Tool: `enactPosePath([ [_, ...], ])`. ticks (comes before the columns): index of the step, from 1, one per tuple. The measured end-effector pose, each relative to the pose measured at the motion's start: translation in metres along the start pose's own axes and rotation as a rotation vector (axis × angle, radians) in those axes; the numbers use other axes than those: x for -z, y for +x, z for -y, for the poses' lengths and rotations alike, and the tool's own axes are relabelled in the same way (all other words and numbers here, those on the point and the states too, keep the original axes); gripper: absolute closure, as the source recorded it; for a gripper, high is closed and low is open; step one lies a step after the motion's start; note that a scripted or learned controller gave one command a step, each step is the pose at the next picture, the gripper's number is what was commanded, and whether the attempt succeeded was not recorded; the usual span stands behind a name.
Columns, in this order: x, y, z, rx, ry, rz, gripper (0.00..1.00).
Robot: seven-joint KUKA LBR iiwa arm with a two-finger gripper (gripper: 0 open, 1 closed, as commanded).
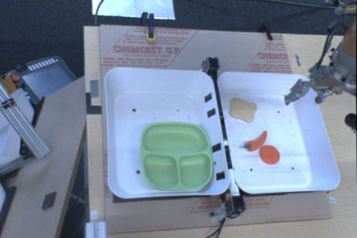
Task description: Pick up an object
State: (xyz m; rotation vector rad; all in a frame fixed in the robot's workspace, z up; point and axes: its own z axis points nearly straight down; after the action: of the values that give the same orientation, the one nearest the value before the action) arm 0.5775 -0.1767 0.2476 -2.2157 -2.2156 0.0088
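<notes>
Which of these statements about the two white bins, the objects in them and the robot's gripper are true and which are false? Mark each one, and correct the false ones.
1. The green divided plastic tray lies in the left white bin. True.
2. The orange carrot-shaped toy lies inside the tray. False: it lies on the floor of the right white bin.
3. The beige bread-like piece lies in the right bin, farther from the camera than the orange round disc. True.
4. The gripper holds the disc. False: the disc lies on the bin floor, apart from the gripper at the bin's far right edge.
5. The tray has three compartments. True.
</notes>
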Motion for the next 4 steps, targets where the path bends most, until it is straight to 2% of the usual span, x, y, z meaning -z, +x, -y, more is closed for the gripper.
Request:
enactPosePath([
  [1,0.007,0.001,-0.002,0.003,-0.011,0.002,0.00],
  [2,-0.046,0.007,-0.012,0.006,-0.009,0.002,0.00],
  [4,-0.161,0.008,-0.012,0.001,-0.008,0.001,0.00],
])
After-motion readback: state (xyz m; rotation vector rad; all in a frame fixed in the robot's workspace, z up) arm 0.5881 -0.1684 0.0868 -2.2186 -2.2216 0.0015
